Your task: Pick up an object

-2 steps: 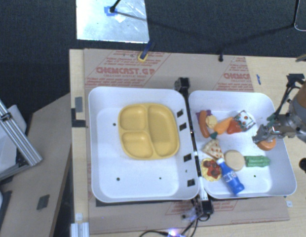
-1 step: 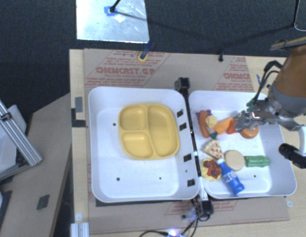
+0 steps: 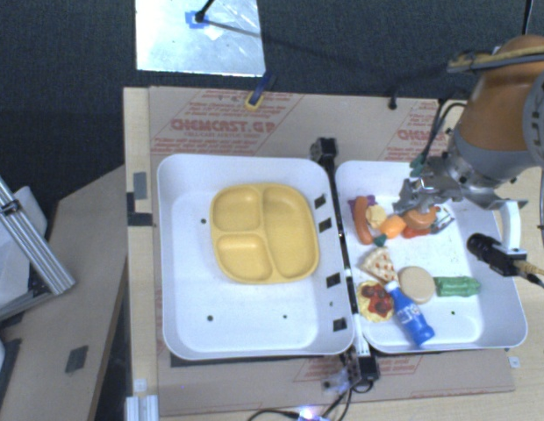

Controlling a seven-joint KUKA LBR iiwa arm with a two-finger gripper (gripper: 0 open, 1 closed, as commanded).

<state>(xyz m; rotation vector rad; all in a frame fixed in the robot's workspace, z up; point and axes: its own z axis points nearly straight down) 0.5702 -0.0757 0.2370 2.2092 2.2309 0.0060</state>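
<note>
My gripper hangs low over the back part of the right bin, directly above a red-orange toy. An orange piece lies just left of that toy. Further left are a red sausage and a yellow piece. Nearer the front lie a pizza slice, a round tan bun, a green item, a red berry cluster and a blue bottle.
The left bin holds a yellow divided plate. A black divider with clips runs between the bins. A black cylinder juts in at the right bin's right side. The arm's orange band looms above the back right corner.
</note>
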